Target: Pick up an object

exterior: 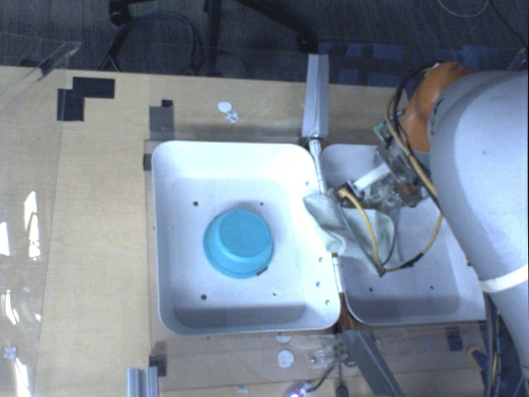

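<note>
Blue bowl (239, 243) upside down near the middle of the left bin (178, 304), well apart from the arm and touching nothing else. Pale grey-green cloth (347, 226) draped over the divider between the two bins, one corner hanging into the left bin, the bulk lying in the right bin (413, 304). Gripper (351, 195) down low in the right bin, right at the cloth's upper edge, pointing toward the divider. Impossible to tell how it is set, or whether any cloth is caught in it: tip blurred, small, and tangled with a yellow cable (376, 238) looping across the cloth. Much of the right bin hidden under the big grey arm (479, 180), which runs off the right edge. Orange band (430, 98) partly covered by wires. Above the bench, the legs of a black stand (215, 7) cut off at the top edge. Small white bits (225, 107) on the wooden bench (99, 222), too small to identify.
</note>
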{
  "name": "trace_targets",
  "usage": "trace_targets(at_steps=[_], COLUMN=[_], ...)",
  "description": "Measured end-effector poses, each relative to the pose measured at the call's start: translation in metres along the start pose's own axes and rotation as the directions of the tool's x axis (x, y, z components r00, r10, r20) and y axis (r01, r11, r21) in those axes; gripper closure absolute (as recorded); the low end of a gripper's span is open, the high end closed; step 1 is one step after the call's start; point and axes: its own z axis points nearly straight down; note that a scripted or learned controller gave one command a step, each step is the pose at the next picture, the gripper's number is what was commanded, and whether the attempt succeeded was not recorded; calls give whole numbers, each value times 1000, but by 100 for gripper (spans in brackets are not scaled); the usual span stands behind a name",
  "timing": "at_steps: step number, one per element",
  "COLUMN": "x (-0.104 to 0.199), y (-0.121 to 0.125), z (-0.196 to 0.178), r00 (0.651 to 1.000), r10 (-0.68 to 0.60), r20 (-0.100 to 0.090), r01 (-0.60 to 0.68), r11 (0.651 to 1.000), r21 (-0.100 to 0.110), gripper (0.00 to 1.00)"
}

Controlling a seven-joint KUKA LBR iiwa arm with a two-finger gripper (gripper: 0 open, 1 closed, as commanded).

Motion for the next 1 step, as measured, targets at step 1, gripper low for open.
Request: trace_targets(at_steps=[1], x=[15], y=[3], z=[1], r00=[977], r10=[212], r20=[2], r01=[-212], r11=[977], r21=[0], gripper=[100])
